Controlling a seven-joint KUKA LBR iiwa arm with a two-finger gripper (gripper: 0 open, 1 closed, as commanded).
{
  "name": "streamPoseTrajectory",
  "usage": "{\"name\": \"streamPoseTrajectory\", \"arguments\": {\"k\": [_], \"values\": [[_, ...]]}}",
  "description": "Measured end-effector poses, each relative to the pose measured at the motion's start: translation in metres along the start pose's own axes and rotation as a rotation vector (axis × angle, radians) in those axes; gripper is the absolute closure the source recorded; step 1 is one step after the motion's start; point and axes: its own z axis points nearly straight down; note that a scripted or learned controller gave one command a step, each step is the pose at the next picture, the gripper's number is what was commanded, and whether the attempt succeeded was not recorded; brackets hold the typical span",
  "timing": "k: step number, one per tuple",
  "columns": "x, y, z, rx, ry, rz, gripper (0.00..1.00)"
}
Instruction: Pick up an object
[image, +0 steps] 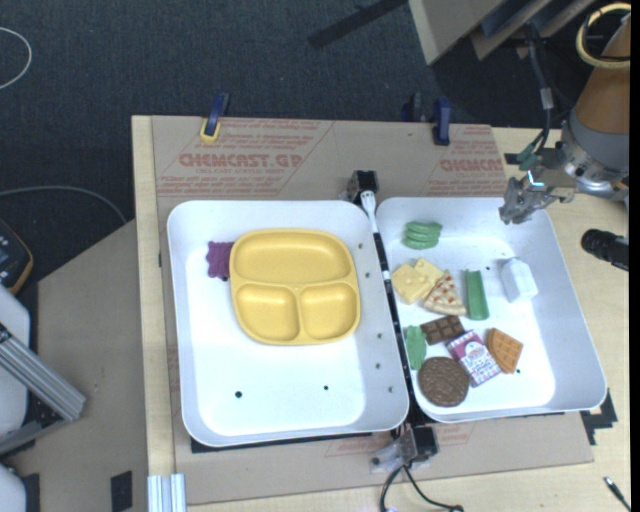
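The gripper (522, 203), whose state I cannot tell, hangs over the right bin's (575, 330) far-right rim, with the nearest object, a pale grey block (516, 279), lying just nearward of it.

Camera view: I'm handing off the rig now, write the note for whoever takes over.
Tool: hovering above the far rim of the right bin, nothing seen in it; whether it is open or shut is unclear.
Things: toy food lies in the right bin, including a green macaron, cheese, a brown cookie and a waffle. The left bin holds a yellow divided plate.
Done: nothing picked.
Left: descend, grasp one item, lift.
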Motion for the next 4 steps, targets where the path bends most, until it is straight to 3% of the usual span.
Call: {"name": "streamPoseTrajectory", "arguments": {"k": [2, 3, 4], "values": [[0.097, -0.014, 0.006, 0.006, 0.002, 0.002, 1.0], [0.108, -0.011, 0.002, 0.002, 0.001, 0.0, 1.0], [0.103, -0.024, 0.002, 0.006, 0.002, 0.001, 1.0]]}}
